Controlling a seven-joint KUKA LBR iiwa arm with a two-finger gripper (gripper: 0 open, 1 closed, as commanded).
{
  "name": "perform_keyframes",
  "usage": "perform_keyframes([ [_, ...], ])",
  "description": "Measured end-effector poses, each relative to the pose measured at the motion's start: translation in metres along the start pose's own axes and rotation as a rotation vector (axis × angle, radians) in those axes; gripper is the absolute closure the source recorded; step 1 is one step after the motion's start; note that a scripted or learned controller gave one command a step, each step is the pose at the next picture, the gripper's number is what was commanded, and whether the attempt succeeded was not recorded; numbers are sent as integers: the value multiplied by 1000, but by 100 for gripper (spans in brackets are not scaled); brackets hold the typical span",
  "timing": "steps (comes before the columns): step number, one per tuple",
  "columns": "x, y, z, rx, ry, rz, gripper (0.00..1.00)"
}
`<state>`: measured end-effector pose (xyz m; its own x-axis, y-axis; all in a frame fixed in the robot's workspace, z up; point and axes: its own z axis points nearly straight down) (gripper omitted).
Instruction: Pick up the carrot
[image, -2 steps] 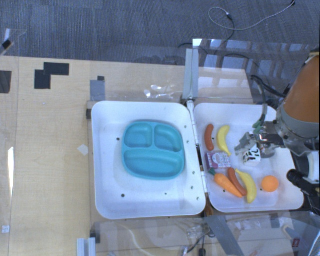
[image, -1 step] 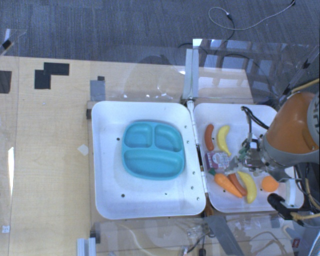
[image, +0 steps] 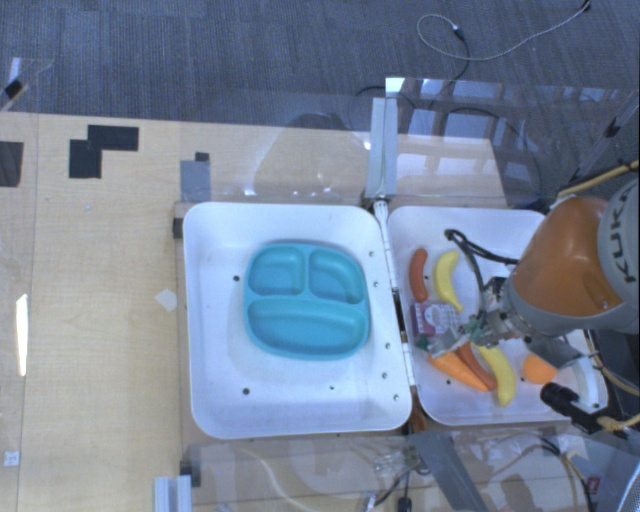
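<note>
The carrot (image: 452, 368) is an orange tapered piece lying near the front left of the right bin (image: 520, 222). A darker orange-red stick (image: 477, 366) lies against its right side. My gripper (image: 478, 326) hangs low just above and behind the carrot's thick end, between a pink packet (image: 434, 318) and a yellow banana (image: 501, 377). The orange-banded wrist (image: 565, 265) hides the bin's right part. Nothing shows plainly in the gripper's grasp.
A red sausage (image: 418, 274) and a second banana (image: 447, 279) lie at the back left of the right bin. A small orange piece (image: 538, 370) sits by the front right. The left bin (image: 215, 300) holds a blue divided plate (image: 305, 300).
</note>
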<state>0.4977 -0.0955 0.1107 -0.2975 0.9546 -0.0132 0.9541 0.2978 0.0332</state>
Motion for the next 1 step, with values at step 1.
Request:
perform_keyframes([
  [1, -10, 5, 4, -24, -16, -150, 0],
])
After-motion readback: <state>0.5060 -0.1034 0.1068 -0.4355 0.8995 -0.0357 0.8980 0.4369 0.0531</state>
